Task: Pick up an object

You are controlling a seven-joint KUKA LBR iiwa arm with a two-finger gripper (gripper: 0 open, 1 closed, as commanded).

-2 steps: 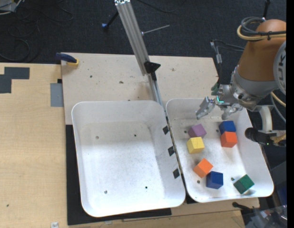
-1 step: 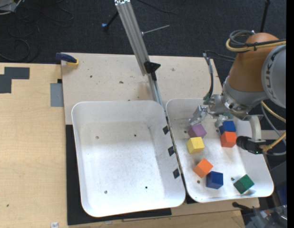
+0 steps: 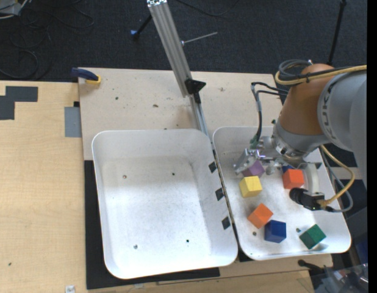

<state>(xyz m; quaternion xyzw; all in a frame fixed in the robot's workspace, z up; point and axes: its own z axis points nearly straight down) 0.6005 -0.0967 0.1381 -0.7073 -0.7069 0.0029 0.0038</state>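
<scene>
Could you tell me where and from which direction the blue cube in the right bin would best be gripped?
Probably from straight above, closing on two opposite flat side faces of the blue cube. It sits flat on the floor of the right bin. The orange cube crowds its upper-left corner, so pick the face pair that keeps the fingers off that corner.

A pale wooden bench (image 3: pixel 36 188) fills the near side. Beyond it, dark carpeted floor (image 3: pixel 249 23) carries loose cables (image 3: pixel 17 5) at far left.
</scene>
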